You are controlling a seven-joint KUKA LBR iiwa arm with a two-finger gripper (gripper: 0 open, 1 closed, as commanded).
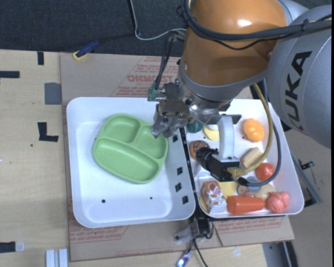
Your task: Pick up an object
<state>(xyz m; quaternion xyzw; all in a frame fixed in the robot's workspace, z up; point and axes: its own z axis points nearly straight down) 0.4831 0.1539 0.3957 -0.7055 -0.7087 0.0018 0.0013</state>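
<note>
Diagonally, green divided plate (128, 148) runs upper-left to lower-right under gripper (164, 128).

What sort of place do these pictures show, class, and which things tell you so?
Probably a robot lab test bench: a grey and orange arm reaches over two white bins, one with a green plate, the other with toy food.

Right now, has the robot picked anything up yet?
Not yet, it seems. The gripper sits low over the right edge of the green divided plastic plate in the left white bin, nothing visibly lifted. The toy foods, like the orange carrot, lie in the right bin. Grasping and lifting remain.
</note>
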